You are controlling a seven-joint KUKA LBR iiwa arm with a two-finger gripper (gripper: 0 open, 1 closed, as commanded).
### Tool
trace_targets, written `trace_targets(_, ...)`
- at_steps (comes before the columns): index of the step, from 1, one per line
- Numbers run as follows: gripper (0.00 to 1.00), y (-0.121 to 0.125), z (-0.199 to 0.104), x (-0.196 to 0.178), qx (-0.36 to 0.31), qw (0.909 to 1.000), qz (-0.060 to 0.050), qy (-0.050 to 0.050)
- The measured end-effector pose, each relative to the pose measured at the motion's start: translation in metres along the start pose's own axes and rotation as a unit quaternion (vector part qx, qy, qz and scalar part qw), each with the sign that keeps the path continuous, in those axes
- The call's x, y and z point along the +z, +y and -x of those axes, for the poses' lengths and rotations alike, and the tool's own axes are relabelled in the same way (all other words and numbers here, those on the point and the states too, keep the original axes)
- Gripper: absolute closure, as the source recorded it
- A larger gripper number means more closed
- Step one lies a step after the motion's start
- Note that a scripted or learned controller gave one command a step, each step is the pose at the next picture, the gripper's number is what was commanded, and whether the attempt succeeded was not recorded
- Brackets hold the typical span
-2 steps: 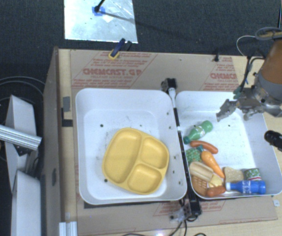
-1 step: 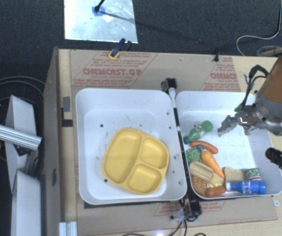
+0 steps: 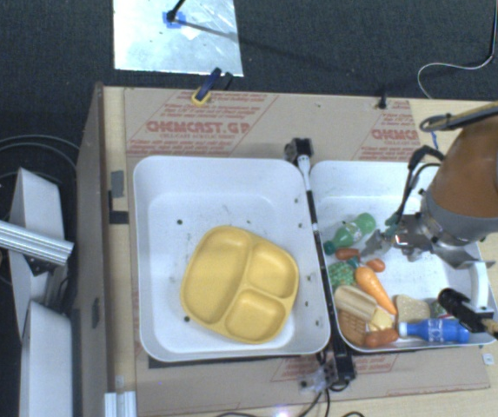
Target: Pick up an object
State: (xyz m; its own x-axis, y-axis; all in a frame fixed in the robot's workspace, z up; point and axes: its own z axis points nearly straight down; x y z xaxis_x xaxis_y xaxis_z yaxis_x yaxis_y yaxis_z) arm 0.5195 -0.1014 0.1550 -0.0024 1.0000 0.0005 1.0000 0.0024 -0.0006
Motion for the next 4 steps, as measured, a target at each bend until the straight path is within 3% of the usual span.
trace_targets(1,0.00,0.002,-0.005,0.066,0.000,1.0000,0.005,0.001)
trace_targets(2,0.00,-0.023,-0.012,0.065,0.004,0.9999,0.013,-0.005)
trace_targets(3,0.00,0.067,0.007,0.070,0.000,1.0000,0.002,-0.001)
trace_targets(4,0.00,0.026,-0.011,0.071,0.000,1.0000,0.000,0.000)
